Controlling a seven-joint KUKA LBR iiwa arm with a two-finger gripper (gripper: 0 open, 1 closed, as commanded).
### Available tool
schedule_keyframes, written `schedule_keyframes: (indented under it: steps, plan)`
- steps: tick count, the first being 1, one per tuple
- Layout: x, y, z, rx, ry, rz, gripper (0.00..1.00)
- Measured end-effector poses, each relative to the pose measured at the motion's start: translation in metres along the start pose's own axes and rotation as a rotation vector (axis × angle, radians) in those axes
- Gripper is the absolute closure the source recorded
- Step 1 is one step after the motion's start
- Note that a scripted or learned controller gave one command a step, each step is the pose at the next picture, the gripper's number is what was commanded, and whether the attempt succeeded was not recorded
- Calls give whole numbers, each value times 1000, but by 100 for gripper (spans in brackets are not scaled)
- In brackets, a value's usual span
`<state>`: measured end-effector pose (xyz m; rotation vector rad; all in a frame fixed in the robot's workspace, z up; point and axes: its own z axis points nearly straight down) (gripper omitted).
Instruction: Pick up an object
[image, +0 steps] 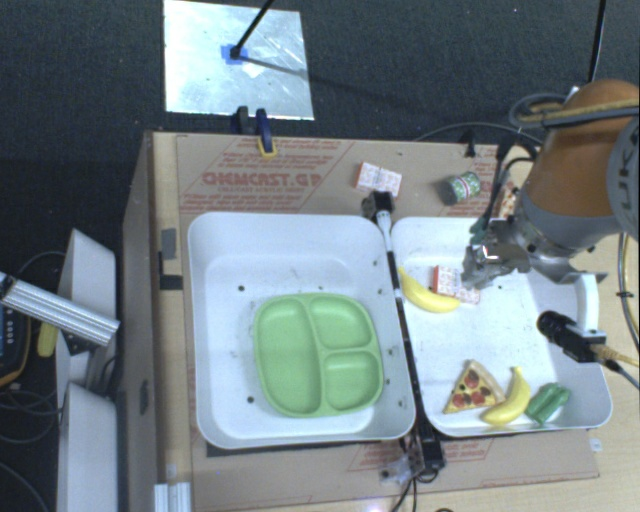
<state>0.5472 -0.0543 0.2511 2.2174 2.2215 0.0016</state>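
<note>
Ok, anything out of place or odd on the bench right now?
Two things sit outside the bins on the cardboard behind them: a small can lying on its side and a little white carton. Inside the right bin, the toys look undisturbed.

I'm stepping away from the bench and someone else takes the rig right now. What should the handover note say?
Gripper: low in the right bin, over the red and white packet; finger state and any grasp cannot be told from this view.
Right bin also holds: one banana beside the packet, a pizza slice, a second banana, a green pepper, all near the front edge.
Left bin: green divided plate.
Done: nothing visibly lifted.
Left: grasp an object and raise it.
</note>
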Motion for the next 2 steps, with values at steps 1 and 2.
schedule_keyframes:
  steps: [1,2]
  plan:
    - [12,28,68,3,2,-2,100]
    - [-35,6,143,4,1,2,100]
